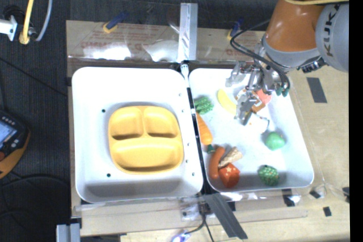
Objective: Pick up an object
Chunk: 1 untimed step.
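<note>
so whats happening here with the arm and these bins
A KUKA arm reaches in over the right bin, its gripper low among scattered toy foods: a yellow piece, a green ball, a carrot, a red pepper. Nothing is clearly lifted yet. The left bin holds a yellow divided tray.

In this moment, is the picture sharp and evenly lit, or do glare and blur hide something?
Camera view: white bins bright, nearly washed out; yellow tray sharp; the pincer looks slightly soft; small shadows under the green ball.
</note>
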### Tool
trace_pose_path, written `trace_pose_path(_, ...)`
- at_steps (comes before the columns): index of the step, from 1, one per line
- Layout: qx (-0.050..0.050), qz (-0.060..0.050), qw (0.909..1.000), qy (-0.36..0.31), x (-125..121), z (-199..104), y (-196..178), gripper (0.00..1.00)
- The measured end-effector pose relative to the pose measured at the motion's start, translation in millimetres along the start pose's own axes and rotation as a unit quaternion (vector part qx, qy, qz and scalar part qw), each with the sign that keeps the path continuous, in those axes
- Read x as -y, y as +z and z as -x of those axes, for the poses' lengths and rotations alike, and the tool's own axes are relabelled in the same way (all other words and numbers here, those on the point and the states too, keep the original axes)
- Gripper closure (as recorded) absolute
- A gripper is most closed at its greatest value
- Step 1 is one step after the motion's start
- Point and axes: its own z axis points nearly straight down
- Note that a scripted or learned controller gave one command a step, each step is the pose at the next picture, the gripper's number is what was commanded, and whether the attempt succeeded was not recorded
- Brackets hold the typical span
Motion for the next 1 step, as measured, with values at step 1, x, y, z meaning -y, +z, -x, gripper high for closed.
trace_pose_path(1,0.006,-0.001,0.9987,-0.051,36.9,2.0,114.4,0.00)
